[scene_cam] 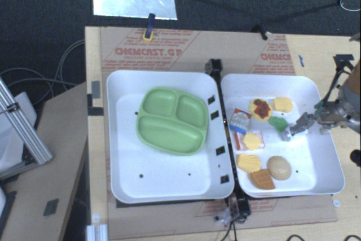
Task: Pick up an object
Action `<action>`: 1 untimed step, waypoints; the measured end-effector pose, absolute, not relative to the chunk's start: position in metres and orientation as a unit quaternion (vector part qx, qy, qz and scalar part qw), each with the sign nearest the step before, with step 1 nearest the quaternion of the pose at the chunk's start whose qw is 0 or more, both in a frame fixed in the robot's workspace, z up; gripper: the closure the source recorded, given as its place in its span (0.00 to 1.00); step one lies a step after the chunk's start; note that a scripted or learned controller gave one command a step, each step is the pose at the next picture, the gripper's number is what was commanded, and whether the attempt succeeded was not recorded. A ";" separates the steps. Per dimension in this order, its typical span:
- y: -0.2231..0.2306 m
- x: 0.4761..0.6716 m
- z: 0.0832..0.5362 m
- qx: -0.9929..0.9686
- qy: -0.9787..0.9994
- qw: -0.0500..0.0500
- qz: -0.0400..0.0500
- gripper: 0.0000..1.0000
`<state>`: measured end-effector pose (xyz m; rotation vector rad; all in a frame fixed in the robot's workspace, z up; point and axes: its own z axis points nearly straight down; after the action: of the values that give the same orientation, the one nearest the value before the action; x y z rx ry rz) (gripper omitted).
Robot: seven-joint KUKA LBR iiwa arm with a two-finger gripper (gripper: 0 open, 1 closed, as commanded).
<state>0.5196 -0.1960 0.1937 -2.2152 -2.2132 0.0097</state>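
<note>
Camera view: I look down at a slant on the desk with two white bins side by side.
Left bin: I see a green divided plate lying flat in it, three compartments, nothing on it.
Right bin: this one carries the small toy food pieces, all grouped in its left and middle part.
Upper pieces: a round piece with red topping sits next to a yellow piece, close to the far wall.
Middle pieces: a small red and white packet lies near the divider, a yellow wedge just below it, and a green piece to their right.
Lower pieces: a yellow ridged piece, an orange-brown piece and a tan round piece lie close together near the front wall.
Arm: it comes in from the right edge over the right bin.
End effector: its tip is low, just beside the green piece; I cannot tell from here how it is set, and I see nothing held in it.
Task objects: every piece I can see lies on the bin floor.
</note>
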 end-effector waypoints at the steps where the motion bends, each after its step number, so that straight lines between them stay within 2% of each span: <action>1: -0.195 0.523 0.201 -0.706 -0.708 0.000 0.000 0.00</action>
<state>0.5228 -0.1954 0.2008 -2.2184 -2.2256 -0.0006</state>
